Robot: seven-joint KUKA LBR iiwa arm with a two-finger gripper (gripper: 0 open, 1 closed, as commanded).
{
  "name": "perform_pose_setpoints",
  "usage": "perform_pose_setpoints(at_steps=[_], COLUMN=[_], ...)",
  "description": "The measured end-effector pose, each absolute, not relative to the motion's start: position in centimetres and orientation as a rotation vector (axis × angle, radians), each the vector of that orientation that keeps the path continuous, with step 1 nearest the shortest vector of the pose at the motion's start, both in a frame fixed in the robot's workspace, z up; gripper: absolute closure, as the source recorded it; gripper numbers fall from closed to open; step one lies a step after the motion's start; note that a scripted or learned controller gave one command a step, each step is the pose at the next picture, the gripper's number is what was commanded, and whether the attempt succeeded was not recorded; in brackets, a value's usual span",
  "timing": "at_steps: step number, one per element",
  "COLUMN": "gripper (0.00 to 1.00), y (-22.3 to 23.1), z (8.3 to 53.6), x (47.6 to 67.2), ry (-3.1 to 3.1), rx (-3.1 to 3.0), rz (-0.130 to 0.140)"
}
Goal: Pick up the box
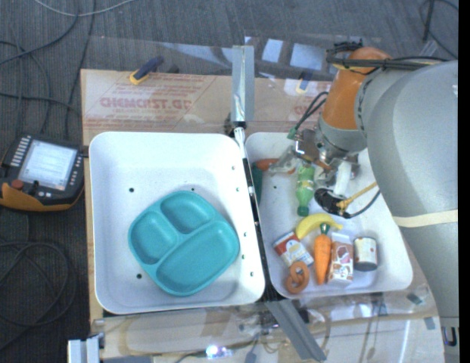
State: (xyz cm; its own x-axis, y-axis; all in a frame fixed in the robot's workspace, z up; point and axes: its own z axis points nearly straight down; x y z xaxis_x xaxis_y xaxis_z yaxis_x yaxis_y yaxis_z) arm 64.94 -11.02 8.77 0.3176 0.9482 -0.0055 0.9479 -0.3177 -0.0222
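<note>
A white and red box point(341, 260) lies at the front of the right bin point(392, 277), between a carrot point(322, 257) and a small can point(365, 253). A smaller red packet point(287, 246) lies left of the carrot. My gripper point(309, 154) hangs over the back of the right bin, just above a green bottle point(305, 187) and well behind the box. Nothing shows in its grasp.
A banana point(316, 224) lies between the bottle and the carrot, and a brown pretzel-like item point(297, 277) sits at the front left of the right bin. The left bin point(113, 157) holds a teal divided plate point(185, 241). The grey arm covers the right side.
</note>
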Motion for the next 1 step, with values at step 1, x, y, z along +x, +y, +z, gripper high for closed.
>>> perform_pose_setpoints(at_steps=[1], gripper=[1.0], y=[-11.21], z=[9.76], x=[65.0], ry=[-1.83], rx=[-2.548], rz=[0.028])
